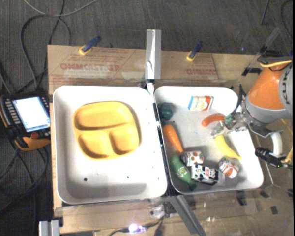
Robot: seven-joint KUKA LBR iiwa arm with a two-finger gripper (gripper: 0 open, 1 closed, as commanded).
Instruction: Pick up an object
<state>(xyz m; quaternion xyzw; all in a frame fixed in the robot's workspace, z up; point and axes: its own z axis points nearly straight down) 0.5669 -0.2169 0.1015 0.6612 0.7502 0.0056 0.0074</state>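
We see the gripper (225, 125) at the right bin's (246, 181) three o'clock side, between a red sausage (213, 119) and a banana (227, 147) (both lying loose on the bin floor). We cannot tell how its fingers stand. At nine o'clock, a yellow tray (107, 129) sits in the left bin (69, 181).

Overhead slanted view, both bins (64, 181)
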